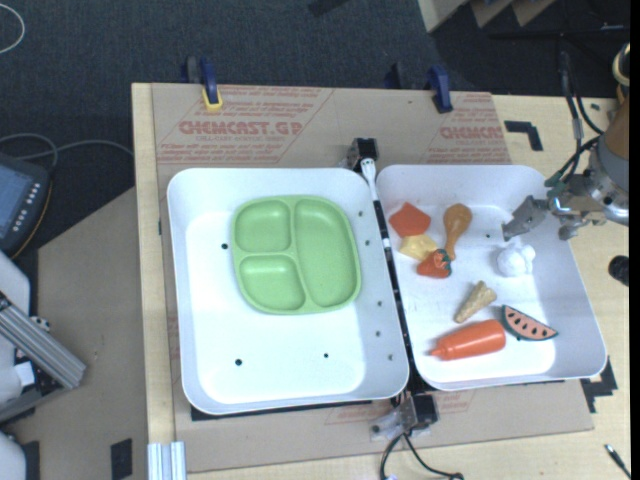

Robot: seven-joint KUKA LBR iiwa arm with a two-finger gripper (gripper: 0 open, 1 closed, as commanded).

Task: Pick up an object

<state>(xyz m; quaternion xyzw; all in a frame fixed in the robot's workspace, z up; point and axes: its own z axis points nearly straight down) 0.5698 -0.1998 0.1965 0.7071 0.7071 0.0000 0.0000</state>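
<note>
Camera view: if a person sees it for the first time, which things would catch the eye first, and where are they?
First the green divided plate, lying alone in the left bin. Next the cluster of toy food in the right bin: an orange carrot and a watermelon slice near its front edge, a drumstick further back. The gripper hangs over that bin's right side, above a small white object.

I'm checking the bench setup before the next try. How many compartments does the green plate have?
3. The green divided plate sits in the left bin: one small compartment at its upper left, one small at its lower left, and one long compartment down its right side. None looks hidden.
</note>
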